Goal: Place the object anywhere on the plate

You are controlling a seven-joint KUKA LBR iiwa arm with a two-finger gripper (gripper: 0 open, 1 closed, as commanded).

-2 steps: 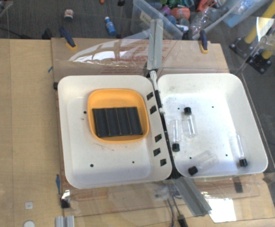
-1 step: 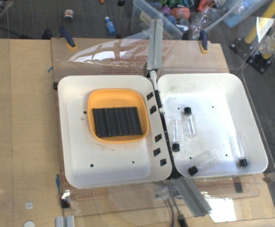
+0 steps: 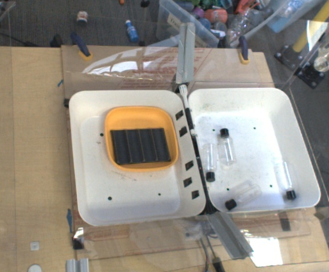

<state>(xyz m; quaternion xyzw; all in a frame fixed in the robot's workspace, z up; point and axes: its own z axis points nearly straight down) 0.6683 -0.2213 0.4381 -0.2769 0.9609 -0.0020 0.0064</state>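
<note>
1. Gripper: you could not tell from the camera view whether it was open, closed or carrying anything, so you should have recorded nothing as gripped.
2. Orange rounded-square plastic plate (image 3: 139, 114): it lay flat in the middle of the left white shallow bin (image 3: 90, 208). That left clear room all round it, which suited an approach from above.
3. Dark ribbed rectangular slab (image 3: 140, 145): it rested flat inside the plate and covered most of its floor. If this was your object, you could have judged the placement already met.
4. Right white shallow bin (image 3: 300, 152): it held four clear cylindrical vials with black caps, all lying on their sides and apart from one another.
   - One vial (image 3: 226, 149) lay near the bin's middle.
   - One vial (image 3: 210, 162) lay just beside it, nearer the divider.
   - One vial (image 3: 285, 175) lay towards the right wall.
   - One vial (image 3: 244, 192) lay near the front edge.
5. Judgement: if a vial was your object, it was still in the right bin, well apart from the plate. Lying loose, the vials would likely have rolled under a poor pinch.
</note>
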